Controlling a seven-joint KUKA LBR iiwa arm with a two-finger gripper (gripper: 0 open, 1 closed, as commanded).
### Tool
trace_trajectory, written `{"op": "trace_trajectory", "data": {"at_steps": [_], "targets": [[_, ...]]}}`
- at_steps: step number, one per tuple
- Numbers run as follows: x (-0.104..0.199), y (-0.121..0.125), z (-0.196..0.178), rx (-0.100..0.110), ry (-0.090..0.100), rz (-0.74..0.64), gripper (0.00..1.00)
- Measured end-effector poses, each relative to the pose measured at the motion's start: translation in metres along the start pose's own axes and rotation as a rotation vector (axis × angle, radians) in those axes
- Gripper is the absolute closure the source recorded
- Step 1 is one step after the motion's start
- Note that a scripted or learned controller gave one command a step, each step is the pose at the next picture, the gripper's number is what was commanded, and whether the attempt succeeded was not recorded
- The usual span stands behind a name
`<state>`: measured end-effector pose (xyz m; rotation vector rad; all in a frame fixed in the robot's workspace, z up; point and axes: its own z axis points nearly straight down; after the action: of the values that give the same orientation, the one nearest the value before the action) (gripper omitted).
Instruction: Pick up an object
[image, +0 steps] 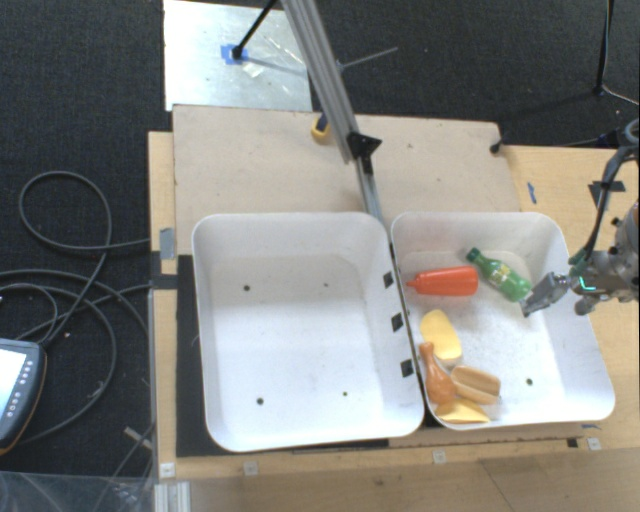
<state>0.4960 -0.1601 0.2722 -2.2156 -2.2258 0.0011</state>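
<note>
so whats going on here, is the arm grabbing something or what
A robot arm reaches in from the right over the right-hand bin. Its claw hangs near a green bottle, with nothing visibly held. An orange-red bottle lies beside the green one. Nearer the front of that bin sit a yellow piece and a hot dog bun with other toy food. The left-hand bin is beside it.
</note>
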Motion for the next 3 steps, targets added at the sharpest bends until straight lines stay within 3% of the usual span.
{"op": "trace_trajectory", "data": {"at_steps": [1,3], "targets": [[0.0,0.001,-0.002,-0.004,0.0,0.001,0.0],[-0.008,0.015,0.107,0.002,0.001,0.005,0.0]]}}
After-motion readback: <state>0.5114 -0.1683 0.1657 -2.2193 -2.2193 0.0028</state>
